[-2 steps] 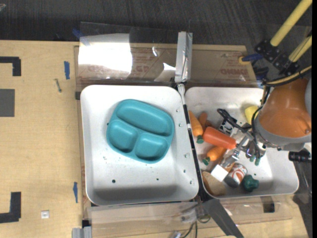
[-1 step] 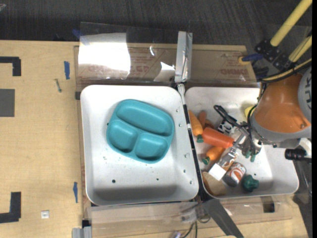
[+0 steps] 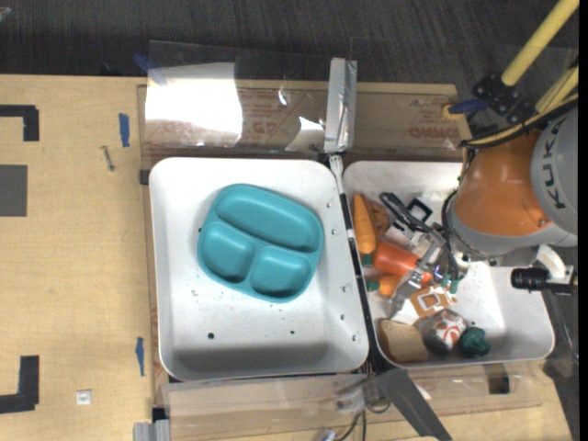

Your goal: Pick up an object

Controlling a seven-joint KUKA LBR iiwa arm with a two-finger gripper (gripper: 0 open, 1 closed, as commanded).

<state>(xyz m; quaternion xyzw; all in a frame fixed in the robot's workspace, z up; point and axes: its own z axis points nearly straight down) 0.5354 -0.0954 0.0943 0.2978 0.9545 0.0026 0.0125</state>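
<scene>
My gripper [image 3: 434, 269] hangs low in the right bin [image 3: 524, 333], below the arm's orange band [image 3: 491, 200]. It sits right over a cluster of objects. An orange carrot-like piece [image 3: 365, 226] lies along the bin's left wall. An orange-red cylinder [image 3: 397, 258] lies just left of the gripper. A black clip-like item [image 3: 404, 211] rests behind it. In front of the gripper are a small orange-and-white square piece [image 3: 430, 299], a white and orange ball-like toy [image 3: 444, 331], a dark green lump [image 3: 475, 341] and a brown flat piece [image 3: 401, 340].
The left bin [image 3: 175, 246] holds a teal divided plate [image 3: 260, 241]. A clear plastic divider [image 3: 338, 108] stands behind the bins. Yellow poles [image 3: 549, 28] and cables cross the top right corner. Cardboard [image 3: 64, 246] covers the bench at left.
</scene>
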